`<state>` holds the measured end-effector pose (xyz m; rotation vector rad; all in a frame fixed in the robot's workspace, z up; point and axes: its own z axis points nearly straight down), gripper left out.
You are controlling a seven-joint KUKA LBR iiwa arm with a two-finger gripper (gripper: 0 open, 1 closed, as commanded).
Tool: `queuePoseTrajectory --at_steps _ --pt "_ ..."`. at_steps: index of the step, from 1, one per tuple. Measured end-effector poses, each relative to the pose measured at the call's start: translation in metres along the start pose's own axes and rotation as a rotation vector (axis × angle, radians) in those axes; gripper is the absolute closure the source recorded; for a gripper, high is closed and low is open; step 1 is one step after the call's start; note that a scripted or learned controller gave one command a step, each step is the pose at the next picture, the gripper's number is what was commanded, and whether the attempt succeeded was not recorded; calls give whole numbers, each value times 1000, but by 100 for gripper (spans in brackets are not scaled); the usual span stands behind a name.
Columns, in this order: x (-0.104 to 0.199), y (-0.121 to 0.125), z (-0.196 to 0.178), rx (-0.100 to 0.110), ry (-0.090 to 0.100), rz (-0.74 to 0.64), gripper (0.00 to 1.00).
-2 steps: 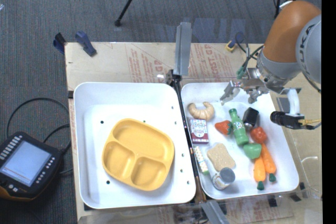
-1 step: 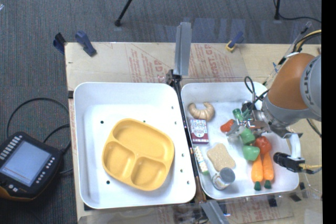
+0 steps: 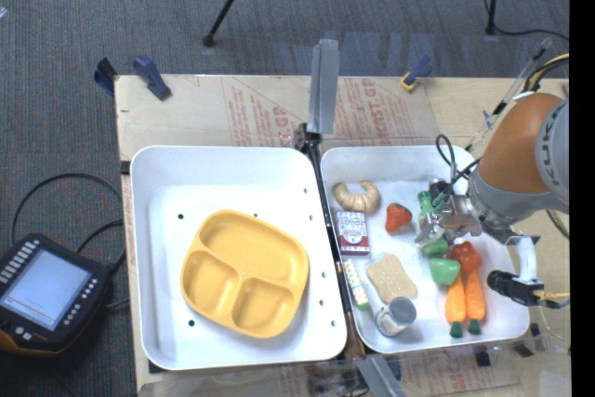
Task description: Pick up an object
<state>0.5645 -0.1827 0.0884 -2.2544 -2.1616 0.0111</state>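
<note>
Table [image 3: 270,112] carries two shallow white bins side by side; landmark = the yellow divided plate [image 3: 245,272], three compartments, lying in the left bin [image 3: 153,200], roughly centre.

Right bin [image 3: 409,158] sits just right of the plate's bin, walls touching along the middle; all the small stuff is in there. KUKA arm [image 3: 525,158], grey w/ orange band, comes in from far right of the plate and hangs over the right bin's right half; the gripper [image 3: 444,223] is low among the toys, near a green item [image 3: 435,246]; can't tell whether the jaws are apart or together, too cluttered and small to read, nothing clearly between them.

Objects, all right of the plate, big to small approx: two orange carrots [image 3: 465,297] side by side, touching, at the bin's far lower right; bread slice [image 3: 390,277], tan, near bin centre-bottom; croissant [image 3: 357,195] toward the upper left of that bin, closest pastry to the plate; small red-and-white carton [image 3: 351,232] just below the croissant; green pepper [image 3: 444,271] just above-left of the carrots; red tomato-like piece [image 3: 465,254] touching the carrots' tops; grey tin can [image 3: 398,313] on its side below the bread; strawberry [image 3: 398,218] right of the carton, apart from it.
</note>
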Motion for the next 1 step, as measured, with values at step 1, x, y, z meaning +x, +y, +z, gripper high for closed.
queuePoseTrajectory --at_steps 1 --pt "80 32 -99 -12 -5 217 100"
